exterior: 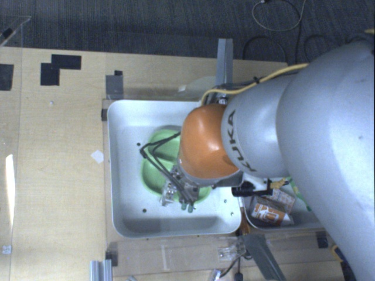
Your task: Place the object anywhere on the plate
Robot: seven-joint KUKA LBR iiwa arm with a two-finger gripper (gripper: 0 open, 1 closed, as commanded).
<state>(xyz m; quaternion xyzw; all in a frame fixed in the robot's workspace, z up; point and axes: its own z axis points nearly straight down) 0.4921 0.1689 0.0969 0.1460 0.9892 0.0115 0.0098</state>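
Camera view, looking down at a slant.
Counter (53, 174): pale wood, black patches near its top left corner.
Left bin (126, 157): shallow, white, holds a green plate (153, 170).
Plate: lies toward the middle of the left bin, right part hidden under the arm.
Arm (304, 133): large, grey, reaching in from the right, orange band (202, 145) above the wrist, lettering on the grey segment beside it.
Gripper (179, 199): low over the plate's lower right part, near the bin's front wall.
Fingers: small and blurred against the plate; cannot tell whether spread or pressed together, nor whether anything sits between them.
Cable (155, 151): thin, dark, bent in a loop from the wrist across the plate.
Right bin (304, 224): mostly covered by the arm.
Object (268, 211): orange-and-brown packet, lies in the right bin just under the arm, well apart from the plate.
Yellow cable (263, 78): runs along the top of the arm.
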